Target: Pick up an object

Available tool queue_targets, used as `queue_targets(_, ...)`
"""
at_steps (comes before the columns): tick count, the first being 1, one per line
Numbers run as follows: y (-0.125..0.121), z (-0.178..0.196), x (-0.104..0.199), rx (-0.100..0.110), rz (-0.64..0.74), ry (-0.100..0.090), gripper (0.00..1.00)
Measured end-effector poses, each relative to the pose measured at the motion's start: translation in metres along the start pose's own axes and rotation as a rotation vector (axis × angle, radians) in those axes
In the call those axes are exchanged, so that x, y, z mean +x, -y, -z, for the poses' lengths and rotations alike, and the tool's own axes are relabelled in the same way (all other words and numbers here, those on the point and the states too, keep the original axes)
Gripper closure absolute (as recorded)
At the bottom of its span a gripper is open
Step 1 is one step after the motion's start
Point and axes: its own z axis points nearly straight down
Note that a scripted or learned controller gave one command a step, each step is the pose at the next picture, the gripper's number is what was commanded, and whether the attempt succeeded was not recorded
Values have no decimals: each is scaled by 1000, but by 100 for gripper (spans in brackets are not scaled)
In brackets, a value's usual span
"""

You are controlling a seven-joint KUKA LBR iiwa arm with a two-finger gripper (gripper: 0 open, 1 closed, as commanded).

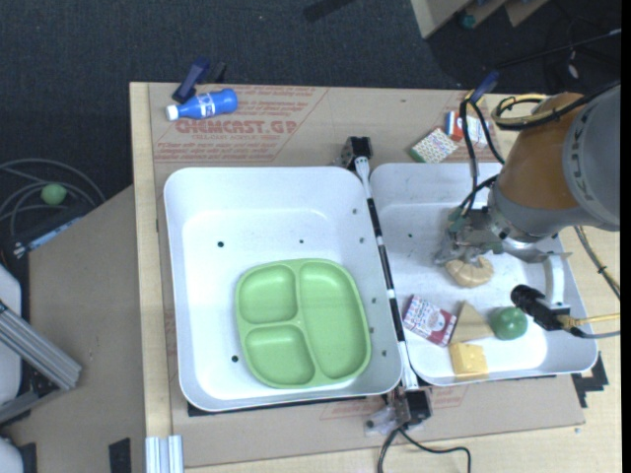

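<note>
Hovering hand (463, 247) just above tan object (469, 271), mid right bin (414, 190).

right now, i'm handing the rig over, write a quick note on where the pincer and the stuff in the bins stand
Pincer: low in the right bin, right above the tan round piece. Whether it has a grip on it cannot be told from this view.
Right bin also holds: a green ball, a yellow block and a small red and white packet, all lying loose toward the near side.
Left bin: a green divided plate.
Done: arm is down at the tan round piece.
Left: nothing is seen lifted yet; confirm a grasp and raise it.
</note>
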Motion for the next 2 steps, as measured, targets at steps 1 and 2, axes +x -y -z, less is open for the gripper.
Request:
queue_targets(1,21,91,56,-1,3,-1,100)
queue_targets(2,46,133,97,1,2,-1,100)
